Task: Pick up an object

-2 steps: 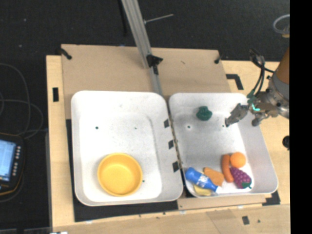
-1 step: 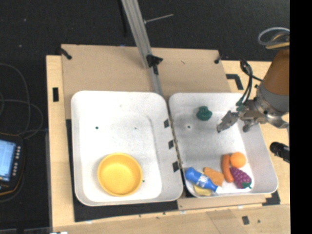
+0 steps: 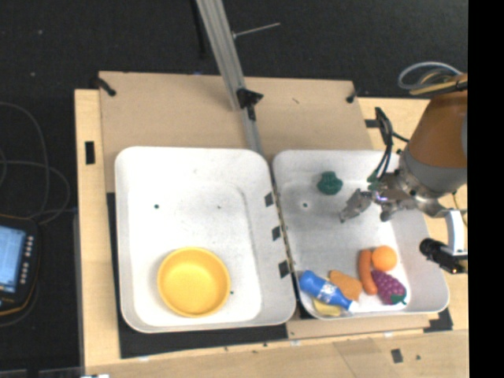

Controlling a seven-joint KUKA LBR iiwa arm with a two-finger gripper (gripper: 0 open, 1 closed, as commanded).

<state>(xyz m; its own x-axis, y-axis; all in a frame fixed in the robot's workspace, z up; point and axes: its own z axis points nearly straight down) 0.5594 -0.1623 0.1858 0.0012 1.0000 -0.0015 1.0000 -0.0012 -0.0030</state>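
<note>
Gripper (image 3: 364,203) sits over the right bin (image 3: 303,172), mid-floor, arm entering from the right w/ orange band above wrist. Two fingers (image 3: 353,204) visible, splayed apart approx. half-open; nothing between them, so no grasp at this moment. Nearest candidate obj.: small green toy (image 3: 330,183), resting on bin floor toward the far wall, just beside the gripper on its upper-left side in the camera view, not touching. Toy is compact, roughly round, no clear long axis, so finger orientation is likely non-critical; the controlling relation is the lateral offset, i.e. the toy lies outside the finger gap, not under it. Judgement: next move needs a short shift up-left, then descent. Alt. targets: cluster at the near-right corner of the same bin — orange ball (image 3: 384,257), carrot (image 3: 365,268), purple grapes (image 3: 390,285), blue item (image 3: 320,287) — below the gripper, packed touching, harder to isolate. Yellow bowl (image 3: 194,281) sits in the left bin (image 3: 142,179), well apart from the gripper.
</note>
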